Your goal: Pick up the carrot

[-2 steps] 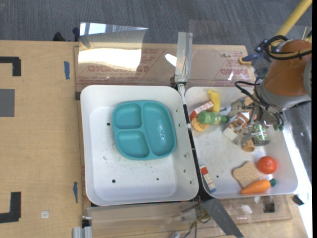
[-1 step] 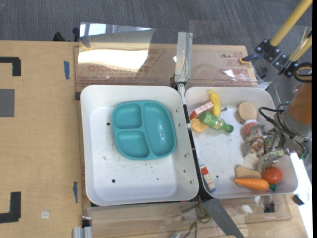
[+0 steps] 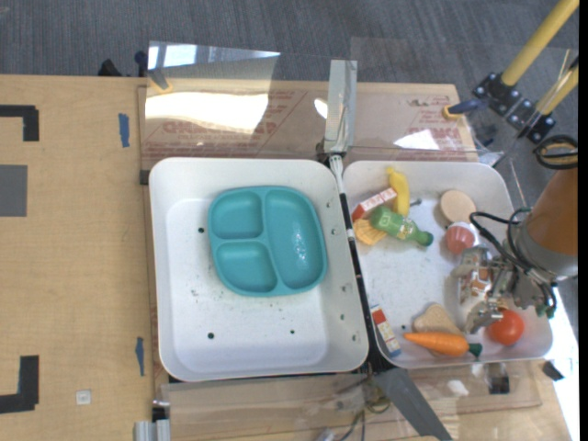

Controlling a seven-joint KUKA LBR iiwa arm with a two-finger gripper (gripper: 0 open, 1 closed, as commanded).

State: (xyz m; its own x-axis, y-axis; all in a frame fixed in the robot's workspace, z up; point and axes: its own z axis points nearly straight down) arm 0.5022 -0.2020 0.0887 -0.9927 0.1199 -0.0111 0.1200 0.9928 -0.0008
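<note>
— What sort of place is this?

— A robotics lab or test cell, not a kitchen. The bench (image 3: 64,246) is covered in plain cardboard with black tape marks and bits of blue tape, and it stands on grey carpet (image 3: 276,7).

— And the food?

— Toys, by the look of them: plastic pieces scattered in the right white bin (image 3: 404,283), while the left white bin (image 3: 184,338) carries a teal divided plate (image 3: 266,239). Clear plastic sheets (image 3: 220,99) are propped behind both bins.

— Anything else?

— A grey robot arm (image 3: 551,237) with cables reaches in at the right, and a yellow pole with black clamps (image 3: 533,53) stands at the top corner.
</note>
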